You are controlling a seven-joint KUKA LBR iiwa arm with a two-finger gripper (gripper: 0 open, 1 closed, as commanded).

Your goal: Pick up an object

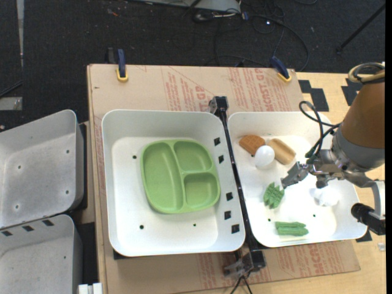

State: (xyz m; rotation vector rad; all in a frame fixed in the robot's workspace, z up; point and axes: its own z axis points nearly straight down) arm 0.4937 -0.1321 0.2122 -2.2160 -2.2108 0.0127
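left bin [122, 164]: white plastic, smooth, slight sheen
right bin [343, 222]: same white plastic
divided tray [180, 175]: light green plastic, smooth, matt
bench top [184, 87]: brown cardboard, matt, red print
clamps [121, 66]: blue and yellow plastic look, upper edge
white ball [264, 156]: smooth, glossy
green pieces [274, 195]: ridged, matt
arm [367, 118]: orange band, satin finish

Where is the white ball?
The white ball lies in the right bin, near its far side, touching two tan bread-like pieces and.
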